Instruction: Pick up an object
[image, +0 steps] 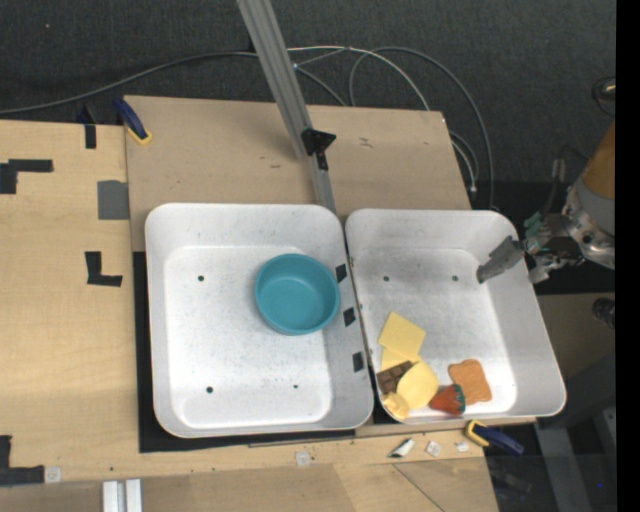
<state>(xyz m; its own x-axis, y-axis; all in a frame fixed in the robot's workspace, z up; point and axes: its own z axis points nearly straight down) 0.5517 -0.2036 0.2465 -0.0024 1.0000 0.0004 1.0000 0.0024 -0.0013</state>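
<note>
A blue bowl (295, 293) sits near the middle of the left bin (175, 250). In the right bin (440, 235) several small food toys lie near the front: a yellow square slice (402, 334), a yellow wedge (418, 385), a brown piece (390, 378), an orange piece (470, 379) and a red piece (447, 400). My gripper (497, 263) hangs over the right bin's far right corner, apart from all the toys, with a dark finger pointing down-left. Nothing shows between its fingers.
A slanted metal pole (285, 95) rises behind the bins. Cables (400, 70) loop across the bench at the back. A blue and yellow clamp (133, 120) lies at the far left, another (493, 436) at the front right.
</note>
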